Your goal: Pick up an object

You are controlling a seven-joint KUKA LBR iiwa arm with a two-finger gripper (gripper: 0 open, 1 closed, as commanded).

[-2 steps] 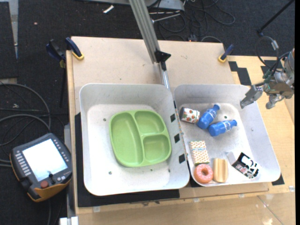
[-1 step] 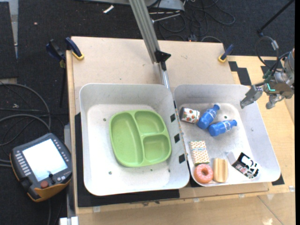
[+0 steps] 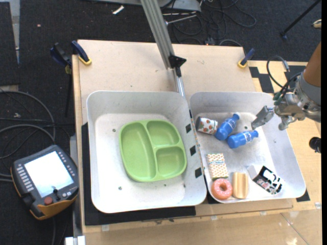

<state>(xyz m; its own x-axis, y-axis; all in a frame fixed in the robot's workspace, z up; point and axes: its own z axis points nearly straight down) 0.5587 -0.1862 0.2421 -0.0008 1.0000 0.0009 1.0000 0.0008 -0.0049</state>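
The right bin (image 3: 286,137) held all the small things. Two blue bottles lay on their sides near the middle, one (image 3: 226,127) tilted up and the other (image 3: 241,138) just beside it, lower and to the right. A small white cup with red spots (image 3: 206,125) lay left of them. Lower down sat a striped box (image 3: 217,165), a pink donut (image 3: 222,188) and a tan bread roll (image 3: 239,185), all close together. A black and white thing (image 3: 268,180) lay near the bin's bottom right corner.
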